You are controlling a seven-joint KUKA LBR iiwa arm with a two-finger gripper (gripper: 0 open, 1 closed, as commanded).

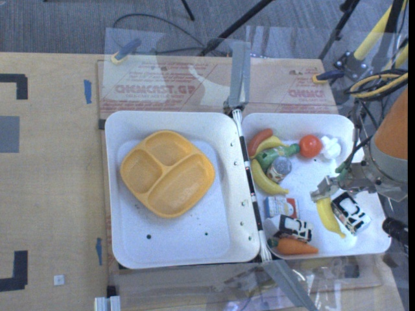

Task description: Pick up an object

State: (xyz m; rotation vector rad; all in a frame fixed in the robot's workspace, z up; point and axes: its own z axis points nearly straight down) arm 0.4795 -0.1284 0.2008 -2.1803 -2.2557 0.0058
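Observation:
The right bin (pixel 369 238) holds several toy foods. At its back lie a red pepper (pixel 260 139), a red tomato (pixel 310 146) and a white piece (pixel 331 147). A yellow banana (pixel 264 177) curves beside a green and grey toy (pixel 279 164). Toward the front are a small carton (pixel 281 207), a black-and-white toy (pixel 294 227) and an orange carrot (pixel 295 246). My gripper (pixel 338 196) hangs low over the right side of this bin. It is just above a second small banana (pixel 327 218) and a black-and-white object (pixel 351 214).
A yellow divided plate (pixel 167 172) lies in the left bin (pixel 188 245). A metal divider (pixel 249 180) separates the two bins. Cables and yellow tubing (pixel 376 80) hang behind the right bin, near the arm (pixel 392 148).

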